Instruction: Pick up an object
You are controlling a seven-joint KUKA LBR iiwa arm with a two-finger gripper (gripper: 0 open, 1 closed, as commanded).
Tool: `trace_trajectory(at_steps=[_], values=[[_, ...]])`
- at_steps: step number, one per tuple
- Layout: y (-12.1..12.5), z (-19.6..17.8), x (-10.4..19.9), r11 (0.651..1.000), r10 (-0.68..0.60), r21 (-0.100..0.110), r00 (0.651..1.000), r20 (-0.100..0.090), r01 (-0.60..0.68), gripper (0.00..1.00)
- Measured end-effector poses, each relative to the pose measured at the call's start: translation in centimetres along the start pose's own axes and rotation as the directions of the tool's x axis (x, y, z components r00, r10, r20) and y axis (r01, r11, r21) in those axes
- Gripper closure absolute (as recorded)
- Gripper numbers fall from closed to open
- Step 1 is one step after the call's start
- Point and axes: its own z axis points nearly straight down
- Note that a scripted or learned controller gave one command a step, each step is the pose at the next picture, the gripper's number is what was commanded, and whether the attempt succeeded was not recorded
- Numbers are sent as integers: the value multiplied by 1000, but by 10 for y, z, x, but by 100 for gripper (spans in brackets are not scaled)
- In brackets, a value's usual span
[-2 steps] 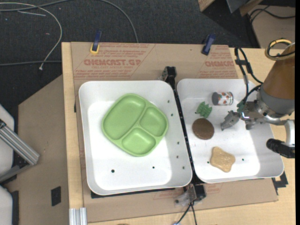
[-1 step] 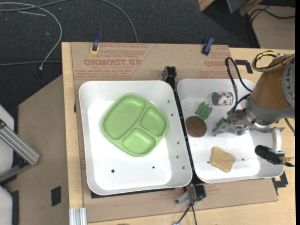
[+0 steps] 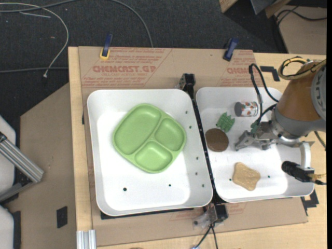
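Here, a brown round object (image 3: 217,139), a green piece (image 3: 225,122), a small can (image 3: 246,108) and a tan lump (image 3: 245,176) are seen in the right bin (image 3: 228,191). The gripper (image 3: 243,141) is placed just beside the brown object, holding nothing. A green divided plate (image 3: 149,137) is laid in the left bin (image 3: 104,185).

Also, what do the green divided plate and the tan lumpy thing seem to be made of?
The green divided plate in the left bin looks like molded plastic: one even pale green, smooth rounded compartment ridges, a soft matte sheen. The tan lumpy thing in the right bin looks like foam or soft rubber, perhaps toy food: irregular shape, dull, slightly mottled surface. The view is too coarse to be sure.
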Motion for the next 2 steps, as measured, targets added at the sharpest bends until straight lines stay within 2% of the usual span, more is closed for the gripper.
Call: trace_trajectory(at_steps=[1, 2], values=[[1, -11, 0, 1000, 0, -3, 1000, 0, 0, 100], [4, -56, 5, 1000, -1, -8, 1000, 4, 1, 100]])
